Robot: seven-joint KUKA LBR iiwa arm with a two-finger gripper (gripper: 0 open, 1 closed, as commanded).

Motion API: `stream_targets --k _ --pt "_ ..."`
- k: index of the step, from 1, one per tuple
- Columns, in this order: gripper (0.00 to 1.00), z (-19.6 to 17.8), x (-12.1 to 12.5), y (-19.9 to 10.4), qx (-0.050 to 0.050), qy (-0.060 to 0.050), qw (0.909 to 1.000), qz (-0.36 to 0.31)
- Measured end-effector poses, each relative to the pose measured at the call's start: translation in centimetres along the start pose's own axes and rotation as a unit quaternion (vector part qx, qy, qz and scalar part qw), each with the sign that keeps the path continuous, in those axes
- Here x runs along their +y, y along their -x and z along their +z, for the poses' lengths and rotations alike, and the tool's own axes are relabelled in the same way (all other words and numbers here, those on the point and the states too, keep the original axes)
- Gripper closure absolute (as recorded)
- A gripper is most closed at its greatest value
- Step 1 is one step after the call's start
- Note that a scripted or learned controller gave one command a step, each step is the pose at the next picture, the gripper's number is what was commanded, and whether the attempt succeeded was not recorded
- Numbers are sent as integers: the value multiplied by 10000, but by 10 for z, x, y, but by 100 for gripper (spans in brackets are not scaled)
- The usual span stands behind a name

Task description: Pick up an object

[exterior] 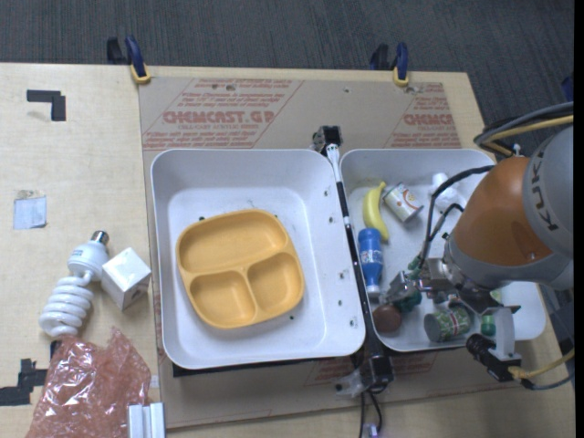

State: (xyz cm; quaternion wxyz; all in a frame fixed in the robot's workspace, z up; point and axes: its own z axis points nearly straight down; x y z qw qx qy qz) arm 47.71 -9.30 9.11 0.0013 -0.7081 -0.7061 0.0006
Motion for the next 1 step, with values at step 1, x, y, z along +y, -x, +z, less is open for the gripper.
stream_targets --k 1 --pt "100 -9 1 1 -1 4 10000 12"
